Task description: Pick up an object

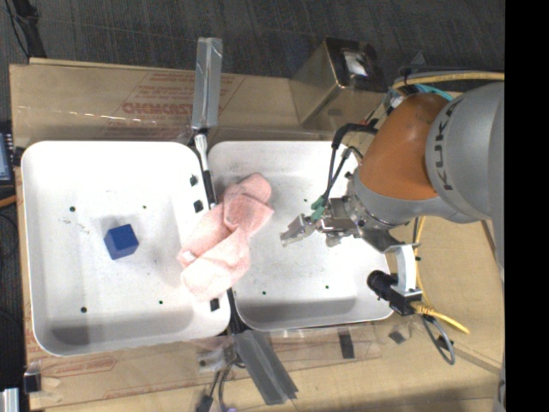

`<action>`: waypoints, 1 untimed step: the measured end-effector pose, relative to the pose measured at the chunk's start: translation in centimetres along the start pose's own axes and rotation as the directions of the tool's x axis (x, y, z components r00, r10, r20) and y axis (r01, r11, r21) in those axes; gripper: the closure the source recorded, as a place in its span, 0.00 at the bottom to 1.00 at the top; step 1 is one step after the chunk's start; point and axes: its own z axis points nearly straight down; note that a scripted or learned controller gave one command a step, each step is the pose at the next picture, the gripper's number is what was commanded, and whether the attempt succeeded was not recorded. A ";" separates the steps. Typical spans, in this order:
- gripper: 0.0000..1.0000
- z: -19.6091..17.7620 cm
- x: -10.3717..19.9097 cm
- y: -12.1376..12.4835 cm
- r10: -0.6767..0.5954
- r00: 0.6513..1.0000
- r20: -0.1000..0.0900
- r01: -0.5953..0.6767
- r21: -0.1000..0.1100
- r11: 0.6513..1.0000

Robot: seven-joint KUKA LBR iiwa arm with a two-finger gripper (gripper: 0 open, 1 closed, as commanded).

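Claw (294,231) over right bin (283,303), beside pink cloth (227,234)

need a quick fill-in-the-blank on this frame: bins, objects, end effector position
1. The cube in the left bin is ____ in colour.
2. The pink cloth lies draped over the divide between the ____ bins.
3. The end effector hangs over the ____ bin, to the right of the cloth.

Missing words: blue; two; right

arm reaches in from right, end effector (294,231) pointing left, empty.
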 end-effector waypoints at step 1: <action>0.00 0.1 6.8 3.9 -0.148 0.989 0.002 0.148 -0.004 0.989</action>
